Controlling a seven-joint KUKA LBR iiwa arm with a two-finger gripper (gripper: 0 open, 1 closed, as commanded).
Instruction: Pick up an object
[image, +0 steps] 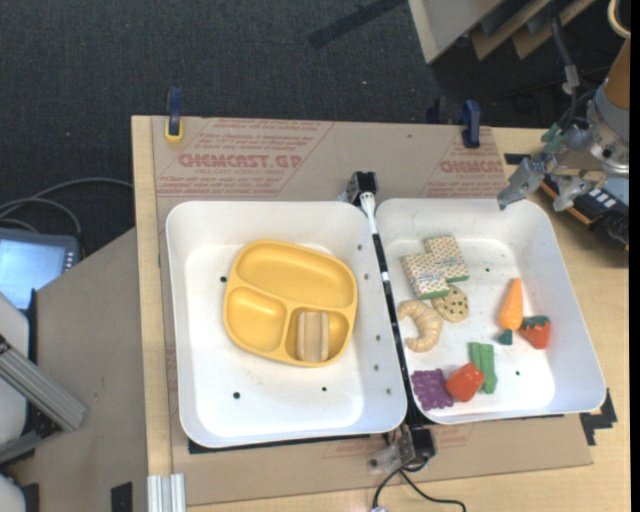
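A dark carpeted floor surrounds the table (300, 150), which carries two white bins side by side. The left bin (200, 390) holds one yellow divided plate (290, 300). The right bin (575, 340) holds two cracker packets (435, 265), one cookie (455, 305), one croissant (420, 325), one carrot (512, 303), one strawberry (537, 331), grapes (430, 388), a red pepper (466, 380) and a green piece (483, 358). The jaws (530, 180) hover empty above that bin's far right corner, all items below-left of them; how wide they stand, I cannot tell.
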